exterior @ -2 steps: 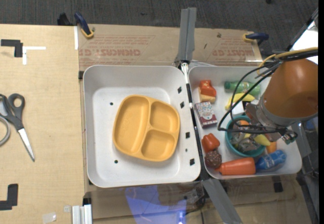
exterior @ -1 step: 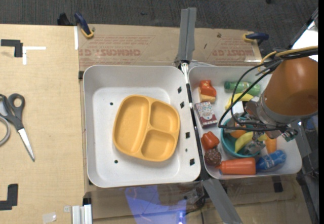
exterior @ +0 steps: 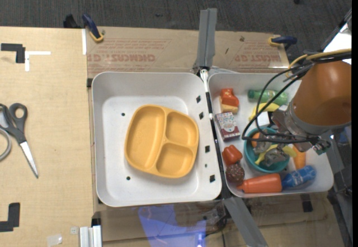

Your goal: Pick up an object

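Seemingly claw (exterior: 272, 150) hangs low over teal bowl (exterior: 253, 161), right bin (exterior: 235, 79)

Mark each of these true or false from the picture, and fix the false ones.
1. The orange divided plate lies in the left bin. True.
2. Scissors lie inside the right bin. False: they lie on the bench left of both bins.
3. The arm hangs over the right bin. True.
4. The teal bowl sits in the left bin. False: it sits in the right bin, under the arm.
5. The plate has three compartments. True.
6. The small carton lies on the plate. False: it lies in the right bin, near the divider.
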{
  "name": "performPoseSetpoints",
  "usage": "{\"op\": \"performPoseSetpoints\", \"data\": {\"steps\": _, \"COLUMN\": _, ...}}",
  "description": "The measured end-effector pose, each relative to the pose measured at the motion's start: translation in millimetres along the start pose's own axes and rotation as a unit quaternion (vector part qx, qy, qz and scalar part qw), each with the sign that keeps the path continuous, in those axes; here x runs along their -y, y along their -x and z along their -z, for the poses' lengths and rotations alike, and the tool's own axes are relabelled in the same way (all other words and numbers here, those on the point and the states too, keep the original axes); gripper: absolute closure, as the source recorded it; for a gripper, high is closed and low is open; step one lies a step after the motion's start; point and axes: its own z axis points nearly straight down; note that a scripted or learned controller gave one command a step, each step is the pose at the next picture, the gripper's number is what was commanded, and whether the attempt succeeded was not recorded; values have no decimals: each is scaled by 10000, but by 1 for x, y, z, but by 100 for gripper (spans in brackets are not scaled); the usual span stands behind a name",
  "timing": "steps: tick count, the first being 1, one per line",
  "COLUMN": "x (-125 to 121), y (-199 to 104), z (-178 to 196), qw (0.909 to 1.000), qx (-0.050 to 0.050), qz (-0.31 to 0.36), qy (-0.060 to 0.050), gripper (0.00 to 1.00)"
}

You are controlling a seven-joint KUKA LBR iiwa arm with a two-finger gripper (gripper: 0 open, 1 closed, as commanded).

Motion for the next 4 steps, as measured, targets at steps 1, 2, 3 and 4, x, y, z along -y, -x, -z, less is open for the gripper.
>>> {"op": "performPoseSetpoints", "data": {"steps": 1, "x": -35, "y": 70, "z": 96, "qw": 9999, "qx": -68, "qz": -96, "qy": 47, "gripper": 100}}
{"op": "performPoseSetpoints", "data": {"steps": 2, "x": -27, "y": -6, "z": -2, "qw": 9993, "qx": -61, "qz": 360, "qy": 41, "gripper": 100}}
{"op": "performPoseSetpoints", "data": {"steps": 3, "x": -82, "y": 77, "z": 86, "qw": 9975, "qx": -60, "qz": 706, "qy": 53, "gripper": 100}}
{"op": "performPoseSetpoints", "data": {"steps": 4, "x": -51, "y": 3, "z": 86, "qw": 9784, "qx": -67, "qz": 2064, "qy": 71, "gripper": 100}}
